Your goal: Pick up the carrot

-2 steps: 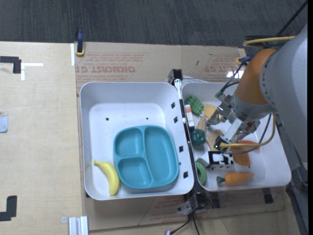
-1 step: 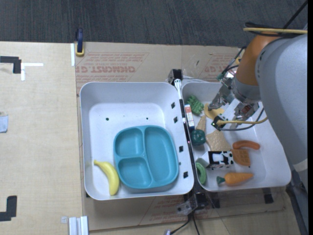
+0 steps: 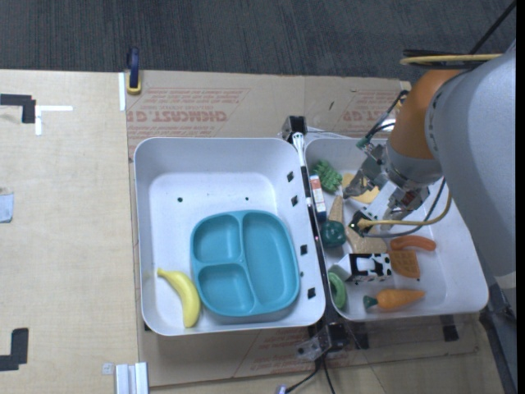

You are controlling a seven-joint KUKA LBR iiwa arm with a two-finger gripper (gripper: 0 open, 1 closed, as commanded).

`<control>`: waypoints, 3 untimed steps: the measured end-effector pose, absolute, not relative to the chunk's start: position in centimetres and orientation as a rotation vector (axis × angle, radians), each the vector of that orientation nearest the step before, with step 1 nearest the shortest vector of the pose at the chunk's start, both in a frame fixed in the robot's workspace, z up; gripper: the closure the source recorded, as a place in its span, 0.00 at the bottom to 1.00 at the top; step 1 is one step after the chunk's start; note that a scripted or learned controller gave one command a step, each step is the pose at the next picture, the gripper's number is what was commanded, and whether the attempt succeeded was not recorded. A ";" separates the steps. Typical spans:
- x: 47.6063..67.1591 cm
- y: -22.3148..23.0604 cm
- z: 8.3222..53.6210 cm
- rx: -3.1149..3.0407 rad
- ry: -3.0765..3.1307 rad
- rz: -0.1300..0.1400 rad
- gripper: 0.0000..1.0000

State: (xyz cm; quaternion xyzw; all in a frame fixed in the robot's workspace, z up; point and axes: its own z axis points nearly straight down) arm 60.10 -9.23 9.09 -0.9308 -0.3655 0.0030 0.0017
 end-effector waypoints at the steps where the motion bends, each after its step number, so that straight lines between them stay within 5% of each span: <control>1: 60.0 -9.4 10.0 -2.921 -1.143 0.014 1.00; 2: 60.0 -9.4 10.0 -2.921 -1.142 0.014 0.00; 3: 61.8 -9.4 9.1 -3.008 -0.903 0.005 0.00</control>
